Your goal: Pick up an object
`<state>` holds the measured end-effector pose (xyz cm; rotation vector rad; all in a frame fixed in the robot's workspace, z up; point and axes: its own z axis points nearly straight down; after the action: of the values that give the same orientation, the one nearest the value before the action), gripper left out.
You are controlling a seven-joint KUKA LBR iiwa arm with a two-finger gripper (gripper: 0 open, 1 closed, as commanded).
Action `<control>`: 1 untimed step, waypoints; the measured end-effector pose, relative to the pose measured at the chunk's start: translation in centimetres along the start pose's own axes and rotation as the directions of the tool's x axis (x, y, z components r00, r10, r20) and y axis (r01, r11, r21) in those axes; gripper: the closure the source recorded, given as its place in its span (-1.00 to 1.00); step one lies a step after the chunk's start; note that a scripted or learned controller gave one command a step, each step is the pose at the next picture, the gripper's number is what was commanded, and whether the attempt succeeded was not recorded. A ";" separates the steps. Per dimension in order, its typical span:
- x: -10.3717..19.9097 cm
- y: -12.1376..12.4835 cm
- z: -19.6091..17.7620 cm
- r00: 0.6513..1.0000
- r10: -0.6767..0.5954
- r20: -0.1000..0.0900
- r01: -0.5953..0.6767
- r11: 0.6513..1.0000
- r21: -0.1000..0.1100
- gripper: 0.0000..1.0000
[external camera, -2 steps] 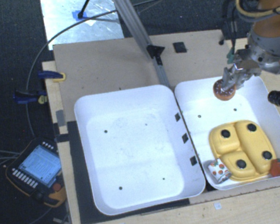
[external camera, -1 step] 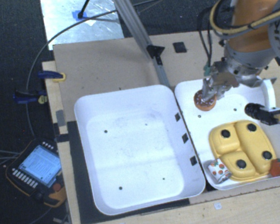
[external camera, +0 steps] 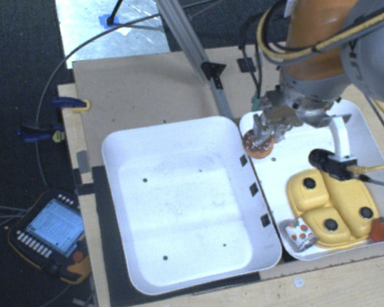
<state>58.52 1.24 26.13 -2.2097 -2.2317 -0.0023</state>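
Off the bench's left edge, on the dark floor, lies a handheld control pendant with a lit blue screen (external camera: 49, 233). Above it, a blue-handled clamp (external camera: 36, 130) sits at the edge of the brown board-topped bench (external camera: 146, 95). Next comes the left shallow white plastic bin (external camera: 179, 209), its floor marked with a few small dark dots, resting on a black mat that shows along its left and lower sides. A grey metal pole (external camera: 184, 35) slants down from the top toward the gap between the bins. The right shallow white plastic bin (external camera: 277, 186) sits just beside the first, and the task's things all lie in it. A small round brown-orange object (external camera: 257, 147) is in its upper left corner, close to the wall nearest the left bin. The two-finger gripper (external camera: 263, 130) hangs directly over this round object (the view is too blurred there to tell whether the gripper is spread or closed, or has hold of anything). Lower in the bin lies a large yellow moulded plastic piece with dark round holes (external camera: 330, 207). A small white object with red spots (external camera: 300, 234) touches its lower left, and a small red object (external camera: 382, 229) sits at its lower right. The grey arm (external camera: 376, 40), orange-banded, reaches in from the upper right.
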 end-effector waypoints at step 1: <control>4.1 -0.5 1.7 1.000 0.001 0.000 -0.001 1.000 0.001 1.00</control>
<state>58.02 5.31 24.48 -2.2113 -2.2300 -0.0013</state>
